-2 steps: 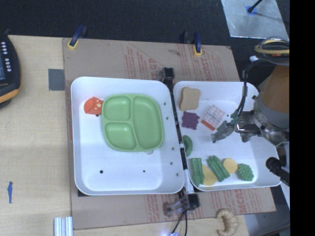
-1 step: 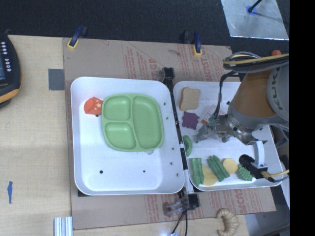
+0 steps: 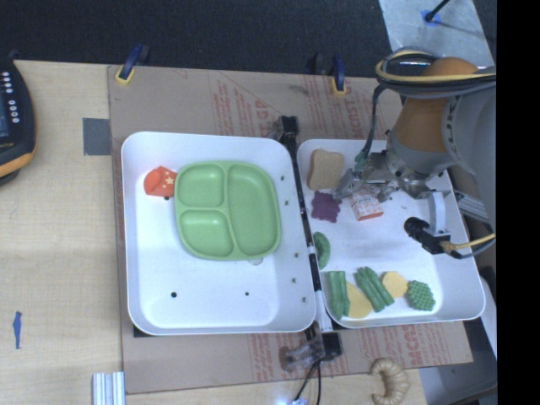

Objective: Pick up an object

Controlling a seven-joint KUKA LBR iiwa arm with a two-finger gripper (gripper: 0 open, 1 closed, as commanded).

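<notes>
Far left we see a black and orange controller (image 3: 12, 116) on the bench edge. Left bin (image 3: 143, 298) holds a green divided plate (image 3: 228, 208), with a red toy piece (image 3: 159, 181) touching the plate's left rim. Right bin (image 3: 456, 306) has the pickable stuff: a bread slice (image 3: 326, 169) at the top left, a purple piece (image 3: 325, 206) just below it, and a small green piece (image 3: 321, 249) on the left wall. Along the bottom of that bin: a green pod (image 3: 337, 293), a yellow piece (image 3: 358, 300), another green pod (image 3: 370, 287), a yellow round (image 3: 393, 285) and a green bumpy piece (image 3: 420, 295). A small white and red packet (image 3: 366, 207) sits mid-bin. Gripper (image 3: 369, 186) hangs low, right over that packet, just right of the bread. We can't tell from this angle whether the claw has closed on anything. Arm (image 3: 434, 116) enters from the right.
</notes>
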